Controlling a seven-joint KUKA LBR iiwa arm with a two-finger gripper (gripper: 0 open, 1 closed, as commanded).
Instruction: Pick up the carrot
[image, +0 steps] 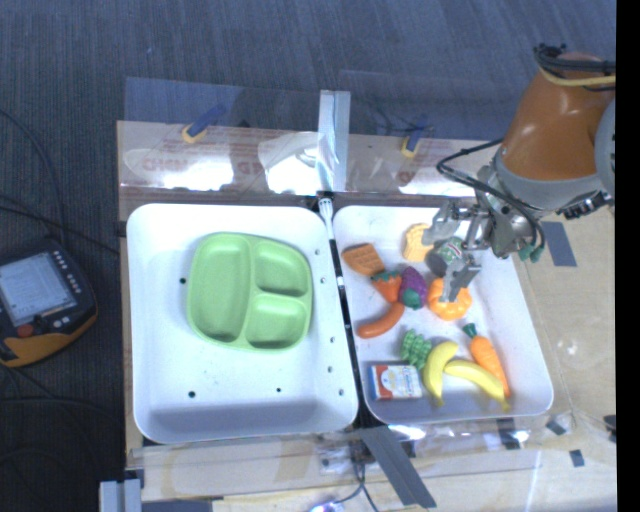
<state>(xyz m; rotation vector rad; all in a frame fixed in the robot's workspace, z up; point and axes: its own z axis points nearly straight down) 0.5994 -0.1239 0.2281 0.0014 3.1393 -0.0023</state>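
Carrot (486, 362) lies in the right bin (535, 345), near its right wall, just beside the bananas (462, 374). Long axis runs diagonally: green top toward upper left, tip toward lower right. Gripper (458, 283) hangs above an orange fruit (449, 303), apart from the carrot; fingers seem slightly parted with nothing between them. Risk: descending here catches the fruit instead, or fingers nudge the bananas and roll the carrot against the wall.

A robotics lab: taped bench (200, 160), teach pendant (45, 300) on grey carpet (60, 100).
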